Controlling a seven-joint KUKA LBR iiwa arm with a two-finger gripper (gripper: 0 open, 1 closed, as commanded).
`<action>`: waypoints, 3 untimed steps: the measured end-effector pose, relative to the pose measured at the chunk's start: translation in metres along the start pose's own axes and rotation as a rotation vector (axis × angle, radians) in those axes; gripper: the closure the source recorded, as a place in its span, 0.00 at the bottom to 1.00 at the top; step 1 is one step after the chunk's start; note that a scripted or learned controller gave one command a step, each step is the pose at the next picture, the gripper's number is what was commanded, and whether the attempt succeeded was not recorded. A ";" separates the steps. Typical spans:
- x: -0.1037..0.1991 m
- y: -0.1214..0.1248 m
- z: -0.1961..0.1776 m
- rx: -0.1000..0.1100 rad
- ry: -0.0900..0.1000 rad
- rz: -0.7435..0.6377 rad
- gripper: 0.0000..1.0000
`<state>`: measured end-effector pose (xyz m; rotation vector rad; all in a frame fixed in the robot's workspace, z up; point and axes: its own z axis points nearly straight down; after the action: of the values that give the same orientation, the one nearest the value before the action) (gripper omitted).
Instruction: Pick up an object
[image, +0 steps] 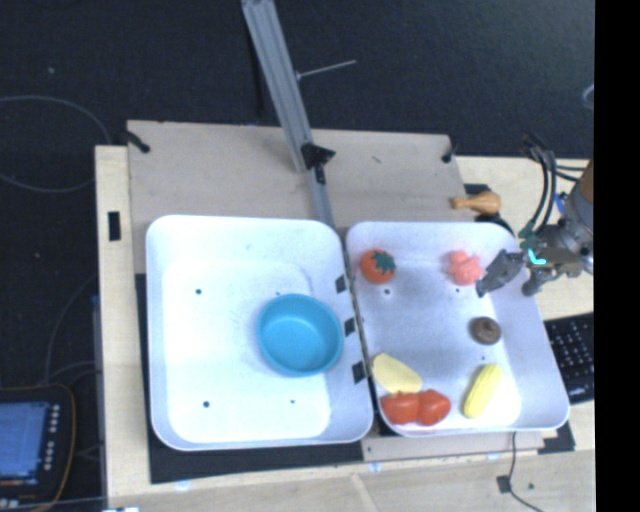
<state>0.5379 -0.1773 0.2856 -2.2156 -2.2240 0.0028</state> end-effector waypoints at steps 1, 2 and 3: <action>0.000 0.001 -0.002 -0.004 -0.001 0.000 0.00; 0.001 0.011 0.050 0.002 -0.002 0.003 0.00; 0.005 0.012 0.114 0.003 -0.002 0.006 0.00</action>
<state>0.5494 -0.1719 0.1719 -2.2219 -2.2161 0.0078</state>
